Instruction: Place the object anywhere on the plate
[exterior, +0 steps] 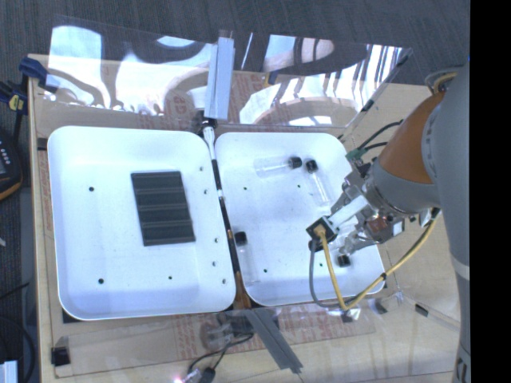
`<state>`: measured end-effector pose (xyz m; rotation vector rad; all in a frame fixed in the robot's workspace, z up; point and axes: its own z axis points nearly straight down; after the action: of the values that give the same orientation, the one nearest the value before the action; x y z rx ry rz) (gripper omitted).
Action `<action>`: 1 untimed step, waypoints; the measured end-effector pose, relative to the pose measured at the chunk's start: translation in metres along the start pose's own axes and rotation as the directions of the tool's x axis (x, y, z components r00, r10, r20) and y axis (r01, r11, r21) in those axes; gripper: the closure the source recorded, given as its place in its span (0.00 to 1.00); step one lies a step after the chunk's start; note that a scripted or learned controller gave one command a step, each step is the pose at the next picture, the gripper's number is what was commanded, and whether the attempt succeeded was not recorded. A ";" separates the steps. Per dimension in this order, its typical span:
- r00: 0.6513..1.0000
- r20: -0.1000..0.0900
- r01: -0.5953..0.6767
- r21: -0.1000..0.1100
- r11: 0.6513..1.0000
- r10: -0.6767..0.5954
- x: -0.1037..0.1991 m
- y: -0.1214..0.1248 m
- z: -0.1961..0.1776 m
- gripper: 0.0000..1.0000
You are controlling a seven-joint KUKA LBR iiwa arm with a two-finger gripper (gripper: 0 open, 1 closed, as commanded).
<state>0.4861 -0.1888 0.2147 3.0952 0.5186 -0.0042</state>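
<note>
Plate (163, 207) is seen lying flat in the left bin (72, 214). It is dark and ribbed, with its long axis run top-to-bottom in the view and slightly tilted.

All loose items are found right of the plate, in the right bin (271, 282).

Vial 1 (274, 165) is a clear tube with a black cap, laid on its side and roughly level with the plate's top edge. Its long axis is set across the plate's long axis. The cap end is pointed away from the plate and the clear end towards it.

Vial 2 (319, 187) is the same type and is also laid on its side, further from the plate than vial 1. Its long axis is run roughly parallel to the plate's long side, leaning a little away from the plate towards the lower end. The cap is at the upper end, pointed at the top of the view. The two caps are placed close together; contact cannot be told.

Black bit (239, 237) is small and is located just right of the plate's lower right corner, just past the wall between the bins. Its shape cannot be made out.

Gripper (346, 250) is positioned well right of the plate, about level with the plate's lower edge, over the right bin. It is seen apart from both vials, nearer to vial 2's clear end. Whether it is open or closed cannot be told.
</note>
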 end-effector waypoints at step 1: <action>1.000 0.004 -0.012 0.007 1.000 0.012 0.039 -0.101 -0.007 1.00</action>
<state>0.4897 -0.0805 0.2209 3.1040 0.5009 -0.0115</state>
